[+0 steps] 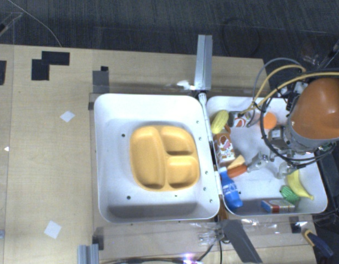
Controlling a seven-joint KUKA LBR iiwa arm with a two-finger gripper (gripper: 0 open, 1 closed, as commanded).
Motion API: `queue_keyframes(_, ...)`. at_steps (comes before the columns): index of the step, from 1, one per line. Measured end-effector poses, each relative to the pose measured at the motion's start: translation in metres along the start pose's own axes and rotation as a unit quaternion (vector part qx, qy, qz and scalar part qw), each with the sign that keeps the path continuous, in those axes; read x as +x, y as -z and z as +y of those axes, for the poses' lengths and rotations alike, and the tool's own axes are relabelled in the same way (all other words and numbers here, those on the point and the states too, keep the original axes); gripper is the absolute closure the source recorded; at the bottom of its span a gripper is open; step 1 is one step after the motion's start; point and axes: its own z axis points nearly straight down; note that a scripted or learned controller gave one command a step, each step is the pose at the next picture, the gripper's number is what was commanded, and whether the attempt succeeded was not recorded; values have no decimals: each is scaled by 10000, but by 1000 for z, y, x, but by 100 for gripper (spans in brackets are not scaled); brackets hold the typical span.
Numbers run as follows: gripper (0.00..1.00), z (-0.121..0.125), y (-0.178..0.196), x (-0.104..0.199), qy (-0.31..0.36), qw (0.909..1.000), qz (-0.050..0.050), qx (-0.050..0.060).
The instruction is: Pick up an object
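1. Left bin point(106, 147): holds a yellow compartment tray point(162, 157), centred.
2. Right bin point(322, 194): cluttered with small items.
3. Arm point(317, 111): over the right bin; gripper point(268, 161) low among the objects. Cannot tell its opening or any hold.
4. Banana point(298, 183) just beside it; blue bottle point(231, 191) at the left wall.

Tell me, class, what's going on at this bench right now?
A robot arm reaches down into the right bin, which holds a jumble of small things: a banana, a blue bottle, a corn cob and others. Its gripper sits low among them, but nothing is clearly between its fingers. The left bin holds a yellow divided tray.
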Motion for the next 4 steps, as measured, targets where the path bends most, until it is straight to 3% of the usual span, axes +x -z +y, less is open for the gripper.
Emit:
queue_keyframes(1,0,41,3,11,-1533,9882,8,-37)
queue_keyframes(2,0,47,96,57,-1780,9840,17,8)
queue_keyframes(3,0,47,101,3,-1434,9897,-1,-21)
queue_keyframes(4,0,52,24,54,-1760,9844,14,-62)
